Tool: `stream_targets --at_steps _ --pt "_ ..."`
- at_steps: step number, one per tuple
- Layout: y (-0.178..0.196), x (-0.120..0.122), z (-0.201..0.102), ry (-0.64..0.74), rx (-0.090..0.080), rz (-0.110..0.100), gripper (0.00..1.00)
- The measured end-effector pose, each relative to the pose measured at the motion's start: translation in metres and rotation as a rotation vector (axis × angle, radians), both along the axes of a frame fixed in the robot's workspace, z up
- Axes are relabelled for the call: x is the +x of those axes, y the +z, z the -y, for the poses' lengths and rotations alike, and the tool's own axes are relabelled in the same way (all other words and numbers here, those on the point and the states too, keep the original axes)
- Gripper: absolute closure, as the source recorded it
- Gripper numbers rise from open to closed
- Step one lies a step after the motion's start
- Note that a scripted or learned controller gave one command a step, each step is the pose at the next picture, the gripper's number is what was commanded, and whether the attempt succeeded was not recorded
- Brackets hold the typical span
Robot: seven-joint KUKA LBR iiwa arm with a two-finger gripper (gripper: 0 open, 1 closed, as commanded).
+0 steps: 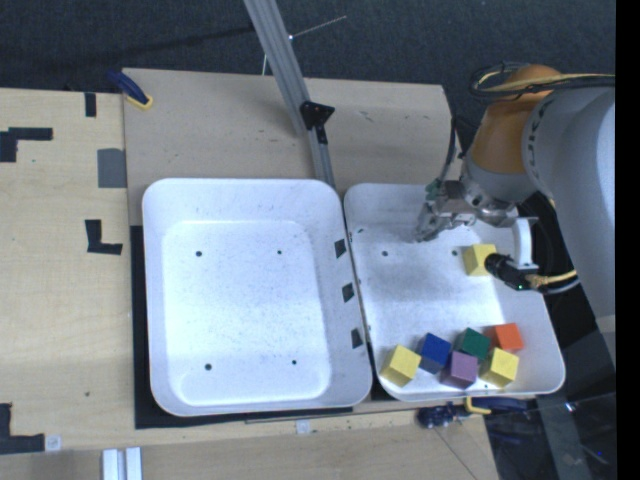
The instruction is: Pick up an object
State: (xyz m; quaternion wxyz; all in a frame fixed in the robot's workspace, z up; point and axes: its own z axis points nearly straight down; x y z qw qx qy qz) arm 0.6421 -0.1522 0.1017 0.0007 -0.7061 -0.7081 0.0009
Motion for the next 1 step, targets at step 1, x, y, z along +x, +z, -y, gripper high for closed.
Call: stream_targets --at_steps 1 --pt "0.0605 0.0079 -0.0028 -0.001 -0.001 0.006 1.00"
